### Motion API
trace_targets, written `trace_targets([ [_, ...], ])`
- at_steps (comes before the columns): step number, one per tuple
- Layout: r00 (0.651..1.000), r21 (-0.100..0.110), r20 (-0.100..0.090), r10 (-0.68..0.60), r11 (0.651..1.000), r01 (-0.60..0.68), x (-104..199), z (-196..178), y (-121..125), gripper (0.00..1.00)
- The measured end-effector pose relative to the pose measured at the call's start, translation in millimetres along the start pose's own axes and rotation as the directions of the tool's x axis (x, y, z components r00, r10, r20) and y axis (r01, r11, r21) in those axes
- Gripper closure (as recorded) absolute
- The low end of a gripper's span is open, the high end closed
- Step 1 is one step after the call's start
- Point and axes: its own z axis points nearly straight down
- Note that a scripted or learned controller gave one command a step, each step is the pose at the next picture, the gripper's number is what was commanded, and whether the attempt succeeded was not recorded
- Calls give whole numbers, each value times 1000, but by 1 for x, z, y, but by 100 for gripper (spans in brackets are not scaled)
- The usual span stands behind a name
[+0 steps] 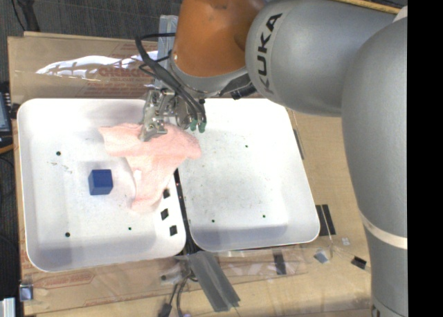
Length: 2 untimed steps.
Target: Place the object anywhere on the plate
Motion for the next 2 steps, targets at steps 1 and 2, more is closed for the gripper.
trace_targets([
  [1, 1000, 1, -3, -2, 1000, 2, 8, 2, 51, 100],
  [2, 1000, 1, -2, -2, 1000, 2, 8, 1, 51, 0],
])
